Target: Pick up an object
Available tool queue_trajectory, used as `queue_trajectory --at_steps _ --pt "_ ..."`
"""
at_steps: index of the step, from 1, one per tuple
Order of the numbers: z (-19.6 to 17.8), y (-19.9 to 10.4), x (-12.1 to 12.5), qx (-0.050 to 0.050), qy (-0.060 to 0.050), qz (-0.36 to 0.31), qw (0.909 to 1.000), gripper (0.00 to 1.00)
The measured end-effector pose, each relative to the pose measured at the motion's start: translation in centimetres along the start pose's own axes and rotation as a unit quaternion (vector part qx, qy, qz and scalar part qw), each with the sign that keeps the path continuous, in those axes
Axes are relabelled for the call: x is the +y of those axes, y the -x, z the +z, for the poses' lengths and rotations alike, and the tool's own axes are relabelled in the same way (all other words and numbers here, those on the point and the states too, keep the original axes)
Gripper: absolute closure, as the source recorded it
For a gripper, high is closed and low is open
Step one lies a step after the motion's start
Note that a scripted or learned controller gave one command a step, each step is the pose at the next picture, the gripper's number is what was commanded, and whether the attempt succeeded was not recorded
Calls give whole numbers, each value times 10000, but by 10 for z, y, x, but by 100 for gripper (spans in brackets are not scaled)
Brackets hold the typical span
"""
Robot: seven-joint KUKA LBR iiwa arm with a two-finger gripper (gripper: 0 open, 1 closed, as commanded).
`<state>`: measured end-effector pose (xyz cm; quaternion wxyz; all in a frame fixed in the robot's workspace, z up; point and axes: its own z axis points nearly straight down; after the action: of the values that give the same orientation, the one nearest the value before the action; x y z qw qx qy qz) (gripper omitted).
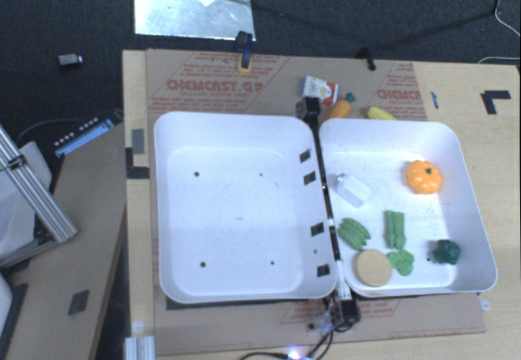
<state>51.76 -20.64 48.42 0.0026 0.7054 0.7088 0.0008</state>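
The right bin (468, 187) held every object, with the pumpkin (424, 177) as landmark near its far right wall. A white block (352, 189) lay well left of the pumpkin, close to the divider between the bins. Nearer the camera than the pumpkin stood a green pod (395, 228), with a leafy green piece (353, 232) to its left. A tan disc (374, 267) sat by the near rim, a broccoli (400, 261) touching its right side. A dark green item (445, 251) lay almost straight below the pumpkin, near the right wall. Bare floor stayed open around the pumpkin. The left bin (236, 204) offered wide white floor.
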Motion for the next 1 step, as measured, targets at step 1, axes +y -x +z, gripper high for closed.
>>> queue_trajectory --at_steps 1 --pt "-15 0 -23 1 1 17 10000 100"
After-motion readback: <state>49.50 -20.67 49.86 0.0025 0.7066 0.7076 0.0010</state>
